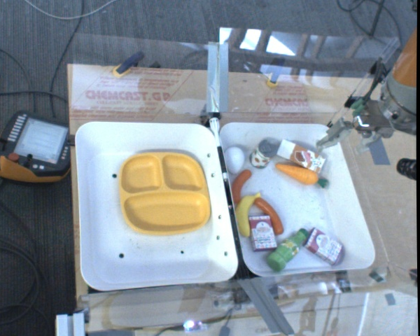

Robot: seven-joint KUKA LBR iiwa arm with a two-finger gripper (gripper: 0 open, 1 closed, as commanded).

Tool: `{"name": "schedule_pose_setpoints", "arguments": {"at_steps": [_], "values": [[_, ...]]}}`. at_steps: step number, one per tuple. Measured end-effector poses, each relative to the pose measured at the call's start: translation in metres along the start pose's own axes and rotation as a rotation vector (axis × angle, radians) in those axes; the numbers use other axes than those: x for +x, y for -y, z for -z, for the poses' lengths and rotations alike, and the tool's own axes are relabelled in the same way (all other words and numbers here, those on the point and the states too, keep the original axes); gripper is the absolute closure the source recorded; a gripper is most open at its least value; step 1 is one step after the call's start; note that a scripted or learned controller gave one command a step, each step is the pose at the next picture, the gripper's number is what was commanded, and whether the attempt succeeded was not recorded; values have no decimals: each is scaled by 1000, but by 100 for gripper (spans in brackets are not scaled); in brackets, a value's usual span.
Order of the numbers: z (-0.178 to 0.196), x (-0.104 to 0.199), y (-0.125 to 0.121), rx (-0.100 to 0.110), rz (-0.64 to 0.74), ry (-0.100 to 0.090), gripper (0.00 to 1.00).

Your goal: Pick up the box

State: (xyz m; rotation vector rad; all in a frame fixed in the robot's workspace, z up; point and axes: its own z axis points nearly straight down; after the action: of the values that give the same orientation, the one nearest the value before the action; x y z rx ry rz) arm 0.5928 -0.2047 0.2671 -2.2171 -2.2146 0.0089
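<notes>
One fixed camera looks down at a slant, seemingly from fairly high, on both bins point(84, 187).

Yellow divided tray point(165, 192) sitting in white bin point(98, 257), orange carrot point(297, 173), green bottle point(286, 250), red box point(262, 232), yellow banana point(246, 209) lying in other white bin point(357, 236)

Lab: teach pendant point(29, 148), floor cables point(7, 208)

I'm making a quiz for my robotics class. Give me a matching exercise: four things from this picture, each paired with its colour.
Things:
1. divided tray
2. carrot
3. bottle
4. egg

Colours:
A. green
B. white
C. yellow
D. orange

Pairs: 1-C, 2-D, 3-A, 4-B
</notes>
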Motion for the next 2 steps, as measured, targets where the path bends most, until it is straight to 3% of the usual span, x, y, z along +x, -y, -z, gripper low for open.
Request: {"name": "schedule_pose_setpoints", "arguments": {"at_steps": [1,2], "values": [[-158,12,58,2,-93,-2,0],[-175,-5,94,-28,48,-3,0]]}}
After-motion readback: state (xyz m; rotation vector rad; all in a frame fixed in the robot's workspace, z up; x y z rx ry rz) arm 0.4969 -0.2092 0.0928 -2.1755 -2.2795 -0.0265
